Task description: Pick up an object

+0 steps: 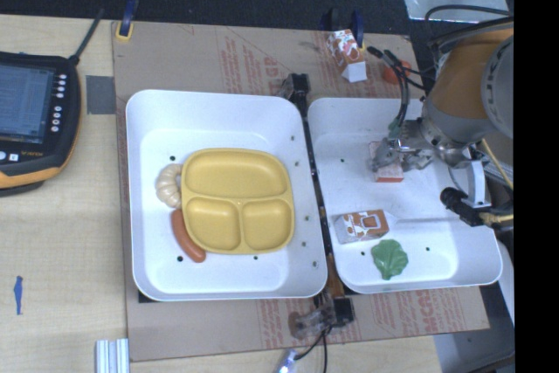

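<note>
Under gripper (389, 160), touching: small orange object (389, 177).

Grey arm with orange band (463, 87) entering from the right, wrist angled downward, gripper (390, 155) lowered at its left end.

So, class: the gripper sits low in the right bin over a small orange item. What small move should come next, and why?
Probably close and lift slightly: the gripper sits directly above the small orange item in the right bin, though finger state is unclear.

Teach pendant (35, 118), perhaps clamps (127, 17)
</note>
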`<state>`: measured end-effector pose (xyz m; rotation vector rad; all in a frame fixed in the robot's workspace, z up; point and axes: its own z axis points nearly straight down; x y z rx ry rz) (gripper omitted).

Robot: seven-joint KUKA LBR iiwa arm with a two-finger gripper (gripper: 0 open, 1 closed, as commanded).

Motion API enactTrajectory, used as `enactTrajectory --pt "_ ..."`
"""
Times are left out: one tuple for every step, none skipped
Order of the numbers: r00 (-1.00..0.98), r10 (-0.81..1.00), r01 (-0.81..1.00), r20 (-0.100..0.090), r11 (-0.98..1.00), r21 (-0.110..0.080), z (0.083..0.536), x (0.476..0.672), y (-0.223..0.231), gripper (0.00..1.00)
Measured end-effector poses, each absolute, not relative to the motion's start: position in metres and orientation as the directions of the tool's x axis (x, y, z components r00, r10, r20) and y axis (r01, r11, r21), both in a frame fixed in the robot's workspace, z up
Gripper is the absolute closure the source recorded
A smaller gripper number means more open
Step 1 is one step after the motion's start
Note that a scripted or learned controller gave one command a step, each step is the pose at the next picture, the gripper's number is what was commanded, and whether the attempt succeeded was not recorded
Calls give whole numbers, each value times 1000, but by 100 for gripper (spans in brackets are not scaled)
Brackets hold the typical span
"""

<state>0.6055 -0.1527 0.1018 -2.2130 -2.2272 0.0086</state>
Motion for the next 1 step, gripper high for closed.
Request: enactTrajectory --pt "-7 1000 1000 0 7 -3 192 579 -67 100"
